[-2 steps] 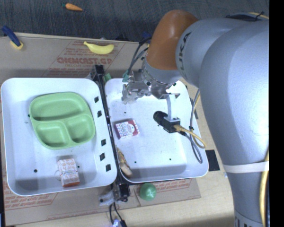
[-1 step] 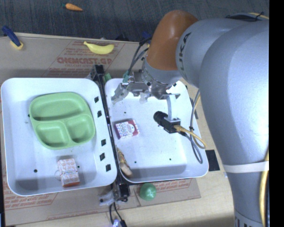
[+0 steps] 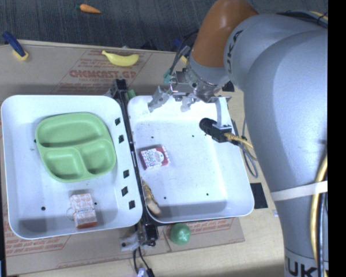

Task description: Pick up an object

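Observation:
My gripper (image 3: 172,101) hovers over the far left corner of the right bin (image 3: 219,178), its fingers (image 3: 157,101) spread open with nothing between them. A red and white packet (image 3: 153,157) lies flat in the right bin, well in front of the gripper. A small tan object (image 3: 150,201) rests against that bin's left wall near the front. In the left bin (image 3: 14,172) sit a green divided tray (image 3: 75,146) and a small wrapped snack (image 3: 82,209).
A green ball (image 3: 180,233) lies on the cardboard in front of the right bin. A yellow banana (image 3: 121,57) lies behind the bins. A black connector with a cable (image 3: 217,130) hangs from the wrist over the right bin. The arm's bulk covers the right side.

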Robot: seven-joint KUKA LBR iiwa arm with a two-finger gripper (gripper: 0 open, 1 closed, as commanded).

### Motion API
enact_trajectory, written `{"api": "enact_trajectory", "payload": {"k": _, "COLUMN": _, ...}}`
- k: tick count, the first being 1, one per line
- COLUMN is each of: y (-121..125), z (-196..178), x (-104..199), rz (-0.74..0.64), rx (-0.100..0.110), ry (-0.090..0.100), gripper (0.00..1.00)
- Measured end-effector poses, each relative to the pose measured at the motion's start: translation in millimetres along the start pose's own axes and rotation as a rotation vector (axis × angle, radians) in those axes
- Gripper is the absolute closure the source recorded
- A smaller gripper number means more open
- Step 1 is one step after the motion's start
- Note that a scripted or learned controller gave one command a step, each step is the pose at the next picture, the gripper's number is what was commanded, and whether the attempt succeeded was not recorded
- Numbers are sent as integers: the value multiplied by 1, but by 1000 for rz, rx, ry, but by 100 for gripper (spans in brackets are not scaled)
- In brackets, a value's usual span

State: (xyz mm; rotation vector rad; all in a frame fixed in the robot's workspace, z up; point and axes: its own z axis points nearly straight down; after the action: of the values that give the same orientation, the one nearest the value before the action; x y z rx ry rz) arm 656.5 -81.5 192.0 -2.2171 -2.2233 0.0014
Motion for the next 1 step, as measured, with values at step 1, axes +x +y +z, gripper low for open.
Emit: {"api": "enact_trajectory", "payload": {"k": 1, "y": 0, "z": -113, "x": -72, "rz": -1, "rx": -3, "ry": -2, "gripper": 0}}
